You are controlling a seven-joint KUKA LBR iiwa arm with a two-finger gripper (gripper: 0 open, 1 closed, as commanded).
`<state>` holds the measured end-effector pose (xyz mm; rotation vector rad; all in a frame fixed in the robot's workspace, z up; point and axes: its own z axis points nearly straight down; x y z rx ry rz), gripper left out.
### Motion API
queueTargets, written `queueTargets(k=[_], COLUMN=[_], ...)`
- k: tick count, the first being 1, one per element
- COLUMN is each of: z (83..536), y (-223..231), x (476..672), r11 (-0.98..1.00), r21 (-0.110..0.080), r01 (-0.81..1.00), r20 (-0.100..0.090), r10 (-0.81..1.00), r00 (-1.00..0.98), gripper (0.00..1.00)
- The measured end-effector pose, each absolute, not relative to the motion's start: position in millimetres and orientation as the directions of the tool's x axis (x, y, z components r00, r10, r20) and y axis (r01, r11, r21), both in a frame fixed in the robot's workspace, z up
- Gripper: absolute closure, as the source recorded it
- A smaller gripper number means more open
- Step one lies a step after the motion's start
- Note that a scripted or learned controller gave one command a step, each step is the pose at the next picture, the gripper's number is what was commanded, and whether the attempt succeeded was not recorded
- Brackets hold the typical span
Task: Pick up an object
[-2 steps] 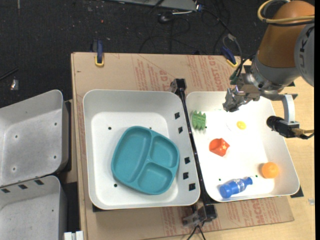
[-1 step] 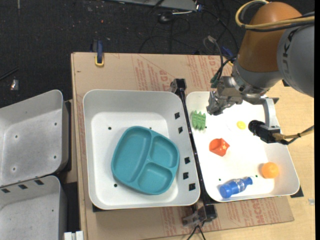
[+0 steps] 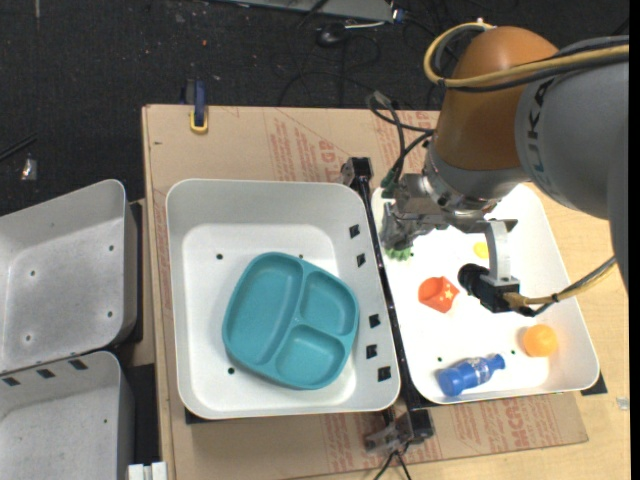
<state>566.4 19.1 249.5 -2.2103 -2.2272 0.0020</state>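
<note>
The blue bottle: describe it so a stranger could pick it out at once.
Of the two white bins, take the right bin, under the grey arm. Along its near edge lies the blue bottle, on its side. It is the only blue thing there; the orange ball beside it is round, and the orange-red piece sits farther in.

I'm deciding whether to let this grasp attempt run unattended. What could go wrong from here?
1. The gripper sits low in the right bin's upper-left corner, close to the wall between the bins; it might scrape or catch that wall.
2. A small green item lies right at the gripper, mostly hidden, so a grasp could easily miss.
3. The orange-red piece, blue bottle and orange ball lie apart from it.
</note>
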Motion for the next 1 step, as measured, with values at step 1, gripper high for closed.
queueTargets(k=[1], z=[234.7], y=[77.5], x=[555.6], r11=[0.009], r21=[-0.003], r01=[1.0], r20=[0.001], r10=[1.0], r00=[-0.009], gripper=[1.0])
